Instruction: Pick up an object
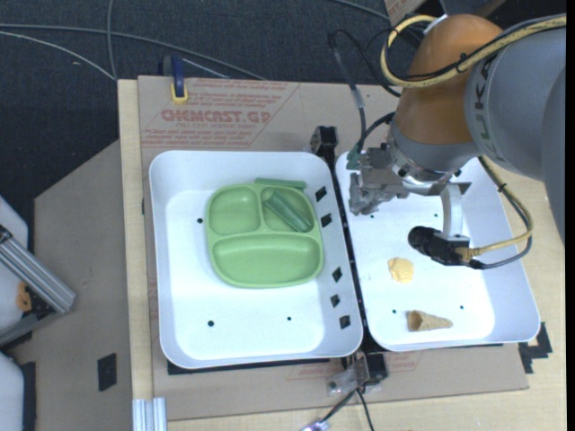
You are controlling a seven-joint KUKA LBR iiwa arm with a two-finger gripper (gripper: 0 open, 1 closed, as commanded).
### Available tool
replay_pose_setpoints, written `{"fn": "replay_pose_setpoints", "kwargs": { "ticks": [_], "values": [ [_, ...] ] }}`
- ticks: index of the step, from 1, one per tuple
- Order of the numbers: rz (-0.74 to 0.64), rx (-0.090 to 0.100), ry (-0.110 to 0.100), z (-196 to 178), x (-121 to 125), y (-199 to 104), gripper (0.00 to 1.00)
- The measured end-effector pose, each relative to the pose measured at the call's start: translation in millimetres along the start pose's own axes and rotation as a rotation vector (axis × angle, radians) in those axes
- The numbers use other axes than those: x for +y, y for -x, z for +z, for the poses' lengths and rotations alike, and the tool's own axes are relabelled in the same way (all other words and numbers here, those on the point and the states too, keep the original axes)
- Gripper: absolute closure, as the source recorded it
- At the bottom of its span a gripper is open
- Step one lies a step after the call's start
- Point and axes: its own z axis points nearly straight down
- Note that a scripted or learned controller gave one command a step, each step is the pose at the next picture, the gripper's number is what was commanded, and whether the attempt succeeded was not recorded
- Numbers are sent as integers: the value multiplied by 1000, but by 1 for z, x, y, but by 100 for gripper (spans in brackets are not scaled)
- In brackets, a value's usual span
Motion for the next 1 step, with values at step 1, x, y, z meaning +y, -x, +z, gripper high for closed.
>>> {"fn": "replay_pose_setpoints", "kwargs": {
  "ticks": [1],
  "values": [
    [1, -1, 3, -1, 16, -46, 100]
  ]
}}
